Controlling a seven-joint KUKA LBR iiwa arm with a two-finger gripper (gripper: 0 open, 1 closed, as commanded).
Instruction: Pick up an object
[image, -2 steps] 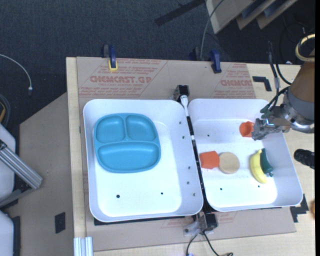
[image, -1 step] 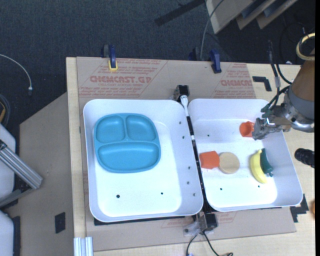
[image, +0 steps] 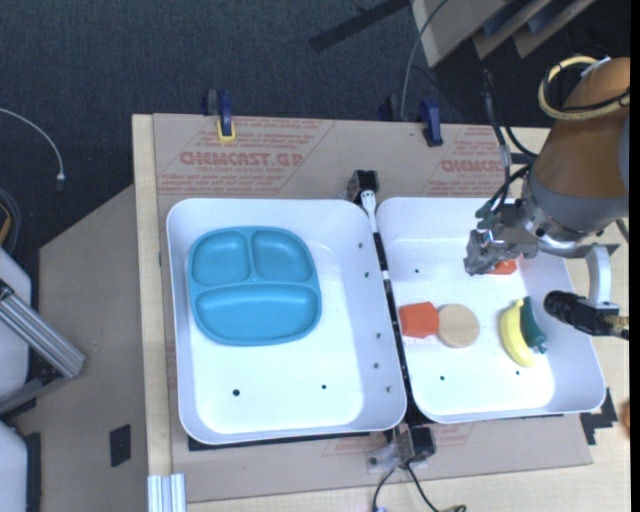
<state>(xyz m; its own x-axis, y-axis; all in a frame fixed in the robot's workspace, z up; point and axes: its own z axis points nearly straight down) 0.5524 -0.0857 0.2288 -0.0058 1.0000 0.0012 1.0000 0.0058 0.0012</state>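
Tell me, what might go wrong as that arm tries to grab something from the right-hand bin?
The pincer sits over a small red thing that is mostly hidden beneath it, so it may close on only an edge and let it slip. The orange block touches the tan disc, so reaching for one could shove the other. The banana lies near the bin's right wall, leaving little room.

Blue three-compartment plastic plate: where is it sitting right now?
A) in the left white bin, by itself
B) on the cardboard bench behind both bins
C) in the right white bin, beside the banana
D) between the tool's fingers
A: the blue three-compartment plastic plate lies flat in the left white bin, while the tool is over the right white bin.
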